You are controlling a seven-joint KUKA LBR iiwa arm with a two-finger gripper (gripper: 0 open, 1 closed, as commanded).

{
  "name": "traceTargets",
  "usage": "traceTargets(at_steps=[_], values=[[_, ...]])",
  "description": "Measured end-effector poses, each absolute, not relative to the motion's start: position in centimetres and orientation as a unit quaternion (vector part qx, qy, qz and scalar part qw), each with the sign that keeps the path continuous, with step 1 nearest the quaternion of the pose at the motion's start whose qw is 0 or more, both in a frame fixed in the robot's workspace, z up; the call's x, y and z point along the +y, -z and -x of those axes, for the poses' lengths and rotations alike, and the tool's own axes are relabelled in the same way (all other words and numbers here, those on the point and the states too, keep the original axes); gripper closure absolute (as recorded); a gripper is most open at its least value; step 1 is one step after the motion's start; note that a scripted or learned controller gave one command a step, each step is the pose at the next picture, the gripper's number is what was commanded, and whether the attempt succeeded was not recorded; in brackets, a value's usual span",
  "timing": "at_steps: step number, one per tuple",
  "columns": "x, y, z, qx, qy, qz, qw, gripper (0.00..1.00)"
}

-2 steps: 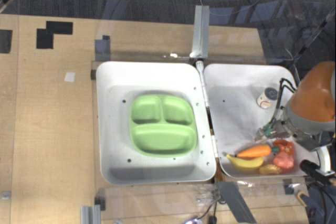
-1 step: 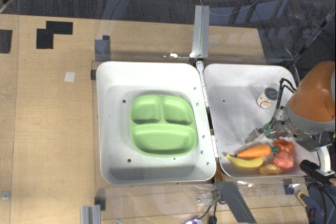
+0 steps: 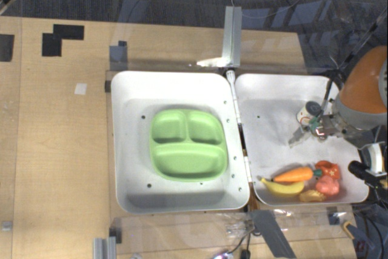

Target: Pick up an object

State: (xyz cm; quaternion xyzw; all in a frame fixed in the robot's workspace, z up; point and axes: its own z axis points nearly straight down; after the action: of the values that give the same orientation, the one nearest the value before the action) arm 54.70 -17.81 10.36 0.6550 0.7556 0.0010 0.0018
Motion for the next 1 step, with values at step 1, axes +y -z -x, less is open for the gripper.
traceTargets(at_steps=[1], values=[[-18.95, -8.87, -59.62, 0.734, -0.0028, -0.679, 0.005, 0.00]])
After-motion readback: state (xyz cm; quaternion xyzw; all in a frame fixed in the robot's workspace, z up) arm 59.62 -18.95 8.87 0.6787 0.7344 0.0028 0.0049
